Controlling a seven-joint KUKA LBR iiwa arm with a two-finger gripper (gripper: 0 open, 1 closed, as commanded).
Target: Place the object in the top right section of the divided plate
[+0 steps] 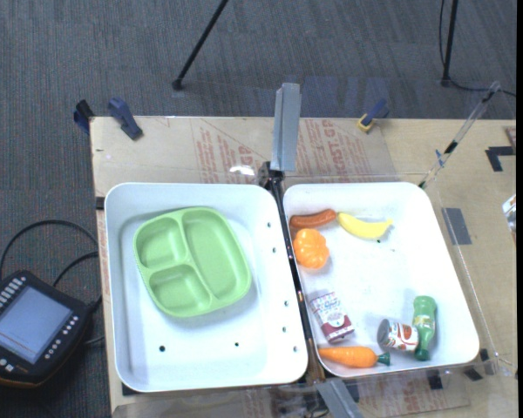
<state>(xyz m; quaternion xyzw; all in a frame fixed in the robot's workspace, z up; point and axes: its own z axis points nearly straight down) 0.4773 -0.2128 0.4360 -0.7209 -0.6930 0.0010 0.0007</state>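
A green divided plate (192,259) lies in the left white bin (131,355); its three sections hold nothing. The right white bin (418,212) holds toy food: a sausage (313,219), a yellow banana (364,226), an orange pumpkin (310,248), a small red and white carton (331,315), a carrot (355,356), a tin can (398,334) lying on its side and a green bottle (424,326).
A grey upright post (286,133) stands behind the gap between the bins. Blue clamps (122,117) grip the cardboard-covered bench at the back. A teach pendant (30,325) lies on the floor at left. Tripod legs (205,33) stand on the carpet behind.
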